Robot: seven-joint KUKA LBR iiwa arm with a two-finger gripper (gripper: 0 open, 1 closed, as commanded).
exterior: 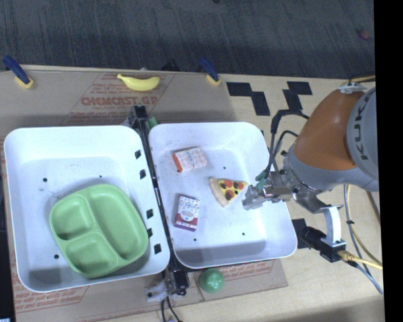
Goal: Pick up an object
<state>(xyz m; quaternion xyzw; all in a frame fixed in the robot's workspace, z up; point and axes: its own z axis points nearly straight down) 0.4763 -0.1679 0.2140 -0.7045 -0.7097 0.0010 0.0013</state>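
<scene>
The gripper (255, 196) is hovering in the right bin (253, 132); its grasp I cannot tell. Just left, a pizza slice (226, 189) is lying flat, likely light, stiff; pinching its edges seems best.

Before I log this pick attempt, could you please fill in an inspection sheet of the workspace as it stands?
Surface: bench covered with printed cardboard, bearing the left bin and right bin side by side.
Job's things: in the right bin, a pizza slice toy, an orange-and-white packet and a small red-and-white box.
Clutter: green divided plate in the left bin; toy banana beyond the bins; green ball in front of them.
Grippers: gripper low over the right bin, just right of the pizza slice toy; finger state unclear.
Cables: black and yellow cables near the arm.
Surroundings: dark carpet; blue clamps on the cardboard.
</scene>
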